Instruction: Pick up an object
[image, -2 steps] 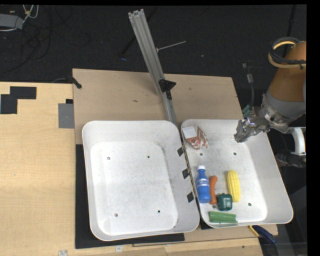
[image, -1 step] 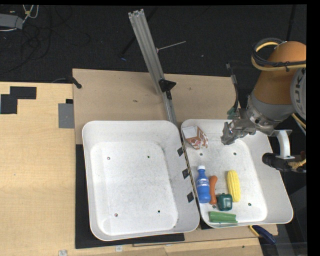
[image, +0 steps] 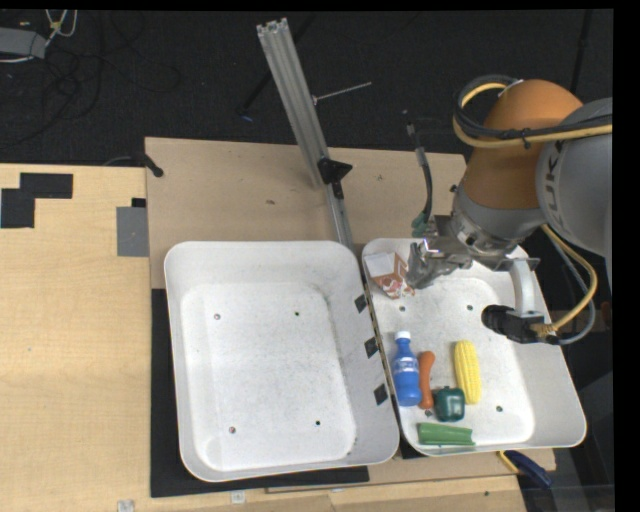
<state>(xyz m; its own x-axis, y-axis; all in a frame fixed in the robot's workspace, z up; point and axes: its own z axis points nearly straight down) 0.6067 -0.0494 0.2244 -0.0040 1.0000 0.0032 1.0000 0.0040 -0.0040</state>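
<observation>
Table (image: 70, 300) looks like pale wood laminate, matt, smooth. Left bin (image: 200, 262) white plastic, faint speckle, low sheen; right bin (image: 520, 390) same stuff. Aluminium rail (image: 296, 105) bare ribbed metal, dull shine. Arm (image: 525, 130) shell glossy orange plastic with smooth grey casing. Claw (image: 428, 262) bare metal bits, kinda shiny. Blue bottle (image: 405, 370) glossy plastic. Corn (image: 467, 370) yellow plastic, bumpy. Carrot (image: 427, 378) smooth orange plastic. Green piece (image: 445, 434) smooth, matt. Black mat (image: 160, 400) under bins matt.

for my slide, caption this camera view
Gripper over the right bin near a carton; bottle, corn below.
</observation>
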